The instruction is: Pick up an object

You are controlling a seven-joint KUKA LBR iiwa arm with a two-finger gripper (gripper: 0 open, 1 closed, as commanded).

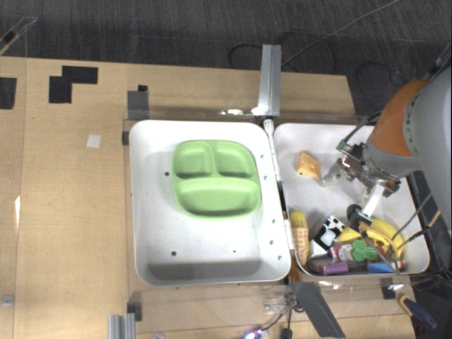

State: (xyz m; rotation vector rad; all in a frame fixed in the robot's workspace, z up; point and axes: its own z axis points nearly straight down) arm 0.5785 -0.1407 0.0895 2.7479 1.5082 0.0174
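Hovering over the right bin [417, 263], the pincer [337, 171], whose state I cannot tell, risks missing the tan piece [308, 164] just beside it.

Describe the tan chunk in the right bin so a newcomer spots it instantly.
Find the right bin, the one holding the clutter. Near its upper left, apart from the toy pile along the bottom edge, lies a tan wedge like a bread piece. It lies alone on bare white floor, left of the gripper.

We see a pale wood-grain bench [63, 210], matt. The white bins [152, 260] look like smooth plastic with a soft sheen. The green tray [212, 179] looks like matt plastic. The post [270, 83] is brushed metal.
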